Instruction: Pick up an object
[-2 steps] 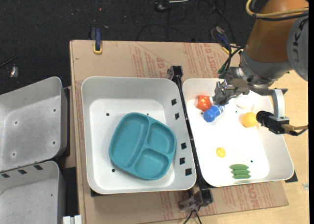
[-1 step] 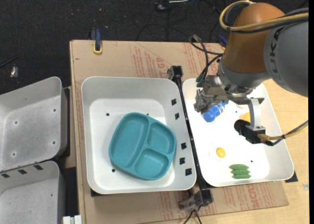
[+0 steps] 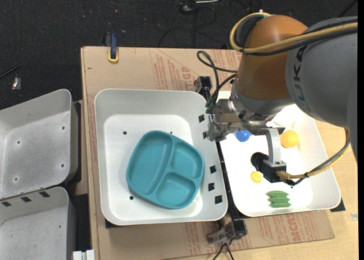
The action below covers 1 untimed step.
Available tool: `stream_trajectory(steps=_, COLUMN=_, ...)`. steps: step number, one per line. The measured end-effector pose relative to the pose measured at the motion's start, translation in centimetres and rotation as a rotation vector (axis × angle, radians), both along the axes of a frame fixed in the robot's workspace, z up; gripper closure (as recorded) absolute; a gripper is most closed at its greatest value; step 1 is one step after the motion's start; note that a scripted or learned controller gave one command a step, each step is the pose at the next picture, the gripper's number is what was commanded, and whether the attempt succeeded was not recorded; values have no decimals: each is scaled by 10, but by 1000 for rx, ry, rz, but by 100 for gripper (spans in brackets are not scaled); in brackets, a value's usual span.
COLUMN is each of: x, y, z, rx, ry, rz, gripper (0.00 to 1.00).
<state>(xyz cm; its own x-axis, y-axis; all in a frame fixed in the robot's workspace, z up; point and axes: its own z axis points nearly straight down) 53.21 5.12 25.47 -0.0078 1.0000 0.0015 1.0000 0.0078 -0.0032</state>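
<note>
Seeing smooth teal three-compartment plate in left bin; blue ball, yellow ball, ridged green piece in right bin; jaws' spread we cannot tell.

Arm covers right bin's upper half; blue ball half-hidden.

A teal plate, blue ball, yellow ball, green pod.

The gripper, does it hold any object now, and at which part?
Cannot be told. The arm's wrist covers most of the gripper, by the right bin's left wall.
</note>
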Motion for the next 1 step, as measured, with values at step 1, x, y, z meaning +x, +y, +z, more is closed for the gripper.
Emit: stream_trajectory(steps=1, x=-13, y=41, z=-12, rx=-1, ry=0, rz=-1, gripper=100)
